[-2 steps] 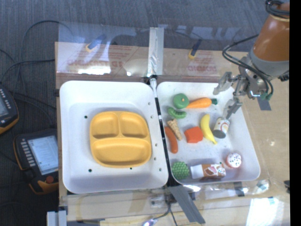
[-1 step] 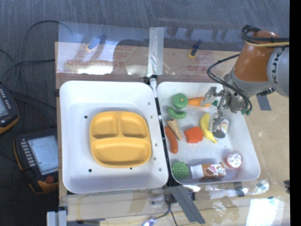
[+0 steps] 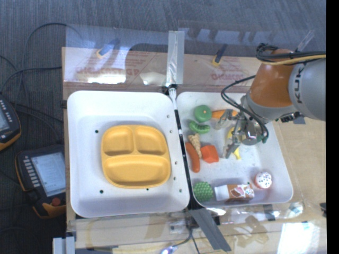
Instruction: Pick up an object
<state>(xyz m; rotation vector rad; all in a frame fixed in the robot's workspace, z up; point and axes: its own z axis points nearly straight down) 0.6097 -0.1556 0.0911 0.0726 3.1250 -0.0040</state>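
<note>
Bench (image 3: 106,67) carries 2 white bins: left bin (image 3: 85,157) holds a yellow tray (image 3: 136,155); right bin (image 3: 275,163) holds small objects (image 3: 209,153). End effector (image 3: 238,136) hovers over right bin, among them; grip state unclear.

left bin (image 3: 79,142): divided tray (image 3: 136,155) centred | right bin (image 3: 275,168): small items clustered left, end effector (image 3: 237,141) above middle

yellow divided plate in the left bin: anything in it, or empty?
Empty. The yellow divided plate shows three bare compartments; the toy items lie in the right bin.
</note>
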